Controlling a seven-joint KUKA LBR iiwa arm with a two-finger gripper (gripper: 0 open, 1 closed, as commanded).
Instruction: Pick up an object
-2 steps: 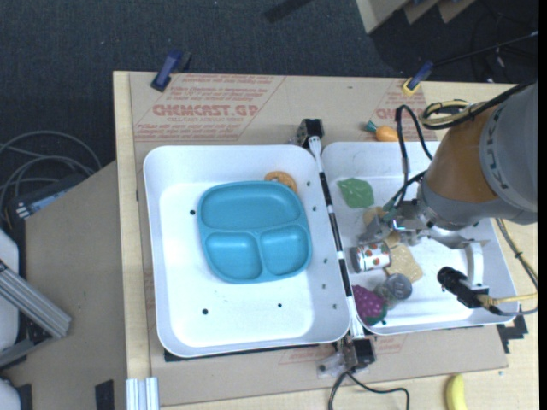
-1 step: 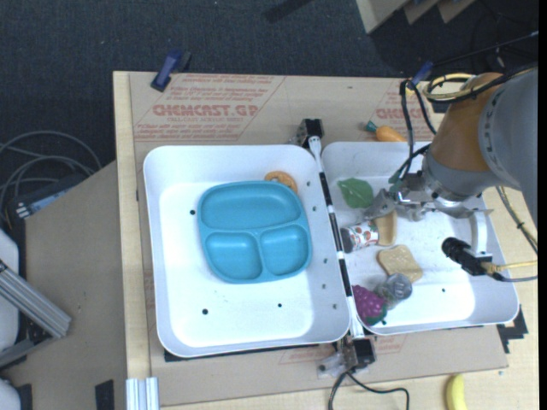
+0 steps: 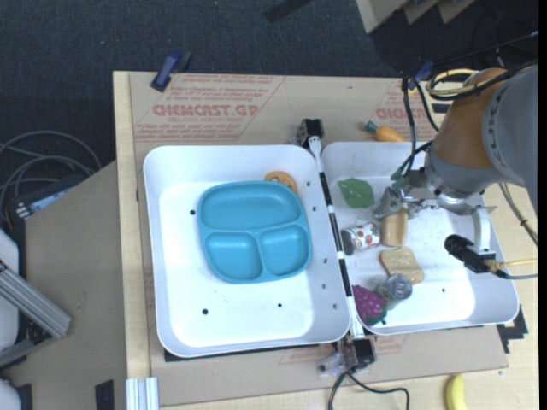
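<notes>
1. A tan block (image 3: 394, 228) stands in the right bin (image 3: 491, 301), just beside a red-and-white can (image 3: 365, 236).
2. The pincer (image 3: 395, 202) hangs directly above the block; whether it grips anything cannot be told.
3. A blue divided tray (image 3: 254, 230) fills the left bin (image 3: 171, 254).

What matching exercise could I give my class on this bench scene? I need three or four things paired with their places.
Things:
1. blue tray
2. green leaf
3. purple grapes
4. carrot

Places:
A. on the board beyond the right bin
B. near corner of the right bin
C. middle of the left bin
D. far side of the right bin

Pairs: 1-C, 2-D, 3-B, 4-A
</notes>
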